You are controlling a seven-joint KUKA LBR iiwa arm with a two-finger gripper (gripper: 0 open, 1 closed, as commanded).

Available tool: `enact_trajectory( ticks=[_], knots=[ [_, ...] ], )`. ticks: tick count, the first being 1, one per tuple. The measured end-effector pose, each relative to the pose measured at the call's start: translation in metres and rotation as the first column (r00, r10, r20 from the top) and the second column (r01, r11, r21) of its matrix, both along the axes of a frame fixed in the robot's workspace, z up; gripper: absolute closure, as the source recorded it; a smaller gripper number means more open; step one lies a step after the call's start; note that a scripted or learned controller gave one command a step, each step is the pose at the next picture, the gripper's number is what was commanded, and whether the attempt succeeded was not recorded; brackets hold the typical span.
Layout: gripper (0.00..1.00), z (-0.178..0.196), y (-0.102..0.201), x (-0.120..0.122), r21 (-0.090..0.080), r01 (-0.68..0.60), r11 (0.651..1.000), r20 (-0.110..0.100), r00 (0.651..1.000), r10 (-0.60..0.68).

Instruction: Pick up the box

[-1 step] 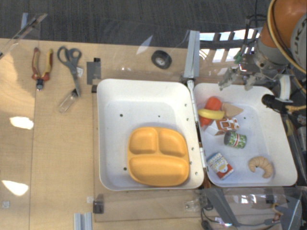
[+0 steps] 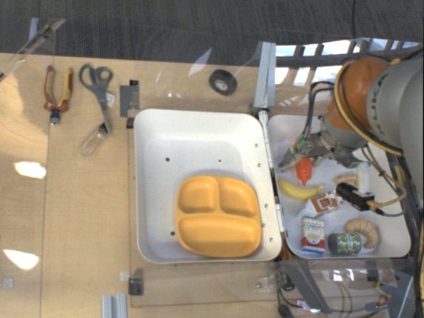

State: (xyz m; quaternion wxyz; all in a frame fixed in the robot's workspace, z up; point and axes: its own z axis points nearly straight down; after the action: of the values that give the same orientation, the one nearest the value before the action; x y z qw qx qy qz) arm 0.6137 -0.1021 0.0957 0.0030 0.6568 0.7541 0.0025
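The box (image 2: 313,234) is a small upright carton, yellow, white and red, near the front edge of the right bin (image 2: 285,128). My gripper (image 2: 307,152) hangs over the back left part of that bin, well behind the box and apart from it. It is open, its fingers spread just above a small orange-red bottle (image 2: 304,170), and nothing sits between them. The grey arm with its orange band (image 2: 358,98) reaches in from the right and hides the bin's back right corner.
A banana (image 2: 298,190), a small brown and white packet (image 2: 326,204), a green can (image 2: 344,244) and a croissant (image 2: 363,230) crowd around the box. The left bin (image 2: 159,151) holds a yellow divided tray (image 2: 217,215). Scissors (image 2: 98,88), pliers (image 2: 56,91) and a tape roll (image 2: 222,81) lie on the bench.
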Motion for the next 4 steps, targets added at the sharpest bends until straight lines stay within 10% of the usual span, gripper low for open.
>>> enact_trajectory(
  ticks=[1, 2, 3, 4],
  knots=[
    [0.0, -0.006, 0.013, -0.046, -0.001, 0.067, 0.998, 0.008, 0.998, -0.067],
    [1.0, 0.007, 0.012, -0.042, -0.003, 0.065, 0.998, 0.019, 0.998, -0.065],
    [0.0, 0.007, 0.012, -0.042, -0.003, 0.066, 0.998, 0.018, 0.998, -0.066],
    [0.0, 0.017, 0.015, -0.125, 0.0, -0.073, 0.997, -0.002, 0.997, 0.073]
  ],
)
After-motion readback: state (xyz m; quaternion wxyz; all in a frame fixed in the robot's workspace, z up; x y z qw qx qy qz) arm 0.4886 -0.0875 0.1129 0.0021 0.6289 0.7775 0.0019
